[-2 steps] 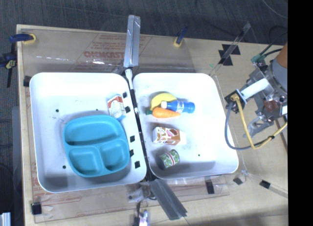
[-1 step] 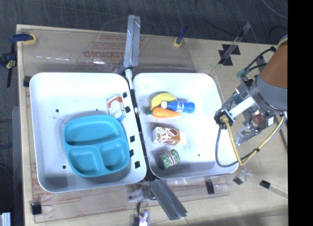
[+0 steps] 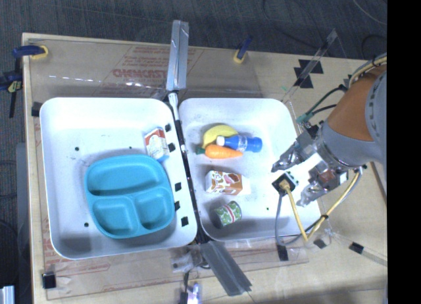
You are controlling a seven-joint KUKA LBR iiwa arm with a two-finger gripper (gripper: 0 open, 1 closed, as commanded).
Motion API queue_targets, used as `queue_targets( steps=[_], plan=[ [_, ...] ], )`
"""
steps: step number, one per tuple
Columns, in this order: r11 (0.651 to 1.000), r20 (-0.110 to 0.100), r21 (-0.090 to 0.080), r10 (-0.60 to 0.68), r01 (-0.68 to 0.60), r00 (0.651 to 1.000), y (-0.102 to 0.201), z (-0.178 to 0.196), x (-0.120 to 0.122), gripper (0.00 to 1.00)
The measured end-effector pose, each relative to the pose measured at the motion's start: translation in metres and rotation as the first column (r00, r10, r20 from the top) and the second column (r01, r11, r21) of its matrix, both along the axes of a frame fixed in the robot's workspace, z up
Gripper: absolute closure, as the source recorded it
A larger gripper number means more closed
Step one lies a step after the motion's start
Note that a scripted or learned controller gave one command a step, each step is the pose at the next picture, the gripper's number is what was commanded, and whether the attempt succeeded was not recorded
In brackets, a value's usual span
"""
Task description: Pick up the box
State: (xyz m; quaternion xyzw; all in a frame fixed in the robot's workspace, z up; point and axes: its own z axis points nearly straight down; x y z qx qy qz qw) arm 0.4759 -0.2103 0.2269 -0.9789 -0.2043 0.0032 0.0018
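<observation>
The gripper [image 3: 299,176], spread or closed I cannot tell, hangs at centre right by the right bin [image 3: 263,117], probably staging for the box [image 3: 225,182].

There are two white bins, the left bin [image 3: 62,125] and the right bin [image 3: 266,118], two boxes, a red-and-white box [image 3: 155,143] left of centre and a brown-and-white box [image 3: 224,182] right of centre, and one each of blue divided tray [image 3: 129,194], banana [image 3: 220,133], carrot [image 3: 223,153], blue bottle [image 3: 242,143] and green can [image 3: 227,213].

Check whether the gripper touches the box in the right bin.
Apart. The camera view shows bare bin floor between the gripper and the box.
</observation>
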Motion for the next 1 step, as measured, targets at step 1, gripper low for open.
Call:
queue_targets(
  steps=[1],
  plan=[
    [1.000,-0.002,0.001,0.005,-0.005,1.000,-0.0001,0.0093,0.0004,1.00]
  ],
)
